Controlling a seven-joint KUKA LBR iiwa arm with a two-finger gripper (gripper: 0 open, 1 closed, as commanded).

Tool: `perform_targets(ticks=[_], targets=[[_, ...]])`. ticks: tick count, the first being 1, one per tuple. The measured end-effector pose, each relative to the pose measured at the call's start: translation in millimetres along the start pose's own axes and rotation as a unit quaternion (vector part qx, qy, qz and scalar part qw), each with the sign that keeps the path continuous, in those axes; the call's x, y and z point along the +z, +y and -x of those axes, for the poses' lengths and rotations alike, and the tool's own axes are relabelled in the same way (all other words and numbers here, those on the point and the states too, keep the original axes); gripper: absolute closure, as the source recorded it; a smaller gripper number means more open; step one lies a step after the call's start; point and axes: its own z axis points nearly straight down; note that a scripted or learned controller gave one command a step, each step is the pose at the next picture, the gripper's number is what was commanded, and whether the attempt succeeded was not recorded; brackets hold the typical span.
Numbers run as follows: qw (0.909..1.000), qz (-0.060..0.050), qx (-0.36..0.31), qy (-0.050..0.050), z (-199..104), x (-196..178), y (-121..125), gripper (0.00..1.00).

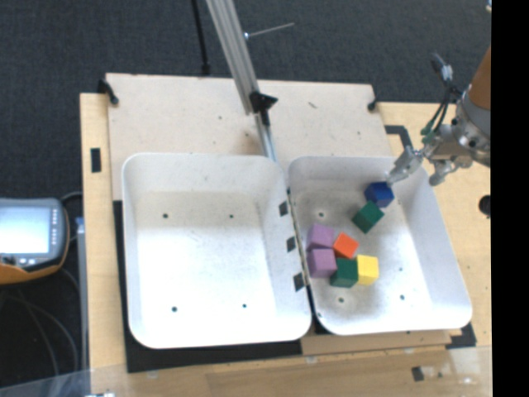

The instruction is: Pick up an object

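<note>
The right bin (438,246) holds several small cubes. A blue cube (379,193) lies near its far wall, with a dark green cube (368,217) just in front of it. Closer to the divider sits a cluster: two purple cubes (321,238) (321,261), an orange cube (345,245), a yellow cube (367,268) and a second green cube (345,273). My gripper (418,170) hangs over the bin's far right corner, up and to the right of the blue cube. It is open, and its fingers (402,168) are spread with nothing between them.
The left bin (140,222) stands beside the right one. A slanted metal pole (235,48) rises from the back of the bench between the bins. A small screen device (29,230) sits off the bench at the left.
</note>
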Motion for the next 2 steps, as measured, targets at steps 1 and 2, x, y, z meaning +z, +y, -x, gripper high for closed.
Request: perform_targets(ticks=[1,2], targets=[[1.0,-0.002,0.0,0.001,-36.5,122.1,44.2,0.0],[1.0,-0.003,0.004,0.002,-63.6,126.3,-45.5,0.0]])
